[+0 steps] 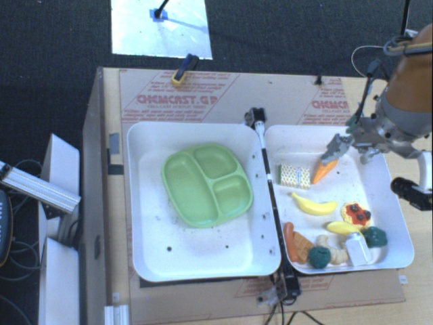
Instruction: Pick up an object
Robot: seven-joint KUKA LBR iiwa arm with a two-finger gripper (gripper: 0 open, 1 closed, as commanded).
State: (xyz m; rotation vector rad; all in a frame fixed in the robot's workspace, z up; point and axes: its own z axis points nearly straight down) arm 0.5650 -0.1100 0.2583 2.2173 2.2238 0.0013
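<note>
Two white bins [203, 266] sit side by side; over the right one, the gripper [336, 145] (fingers narrow) pinches an orange carrot [323, 170].

Looked like a robotics lab: bench [203, 90] under protective film, two white bins [152, 249], toy food [314, 205], arm [409, 87] at right.

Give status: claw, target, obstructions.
Claw over right bin, at the carrot's top end. Grasp unconfirmed. Patterned block close beside carrot.
</note>
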